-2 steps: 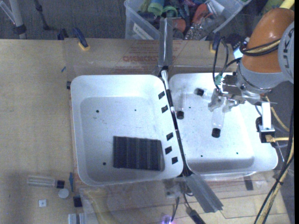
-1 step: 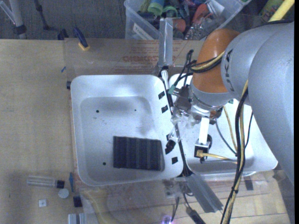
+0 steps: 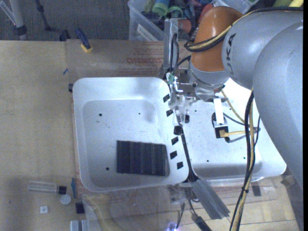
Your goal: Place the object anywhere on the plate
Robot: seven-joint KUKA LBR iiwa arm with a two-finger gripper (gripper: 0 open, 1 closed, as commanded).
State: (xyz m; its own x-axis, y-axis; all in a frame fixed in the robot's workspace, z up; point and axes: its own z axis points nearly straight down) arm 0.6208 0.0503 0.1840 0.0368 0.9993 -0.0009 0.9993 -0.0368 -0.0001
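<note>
The gripper [image 3: 180,113] hangs low over the spot where the two white bins meet, about halfway between the near and far edges. It is small and shiny and partly lost against the white behind it. I cannot tell whether it is spread apart or squeezed together, and I cannot see anything held in it.

Just above the gripper is the wrist, with the orange band [image 3: 215,27] over it. The big grey arm [image 3: 276,81] comes in from the right and covers much of the right bin [image 3: 231,165]. Black and yellow cables [image 3: 248,129] loop down beside the wrist. A small white block [image 3: 219,117] hangs just to the right of the gripper.

A row of small black marks [image 3: 173,141] runs along the rims between the bins, right under the gripper.

The dark ribbed slab [image 3: 141,158] lies flat on the floor of the left bin [image 3: 96,93], in its near right part. It is well apart from the gripper, nearer to me and to the left. The slab is black with ridges running from near to far.

Further out, a blue clip [image 3: 85,45] sits on the bench past the left bin. Some small bits [image 3: 62,192] lie by the near left corner of that bin. A clear tub of bright toys [image 3: 159,6] stands at the far side, behind the arm.
</note>
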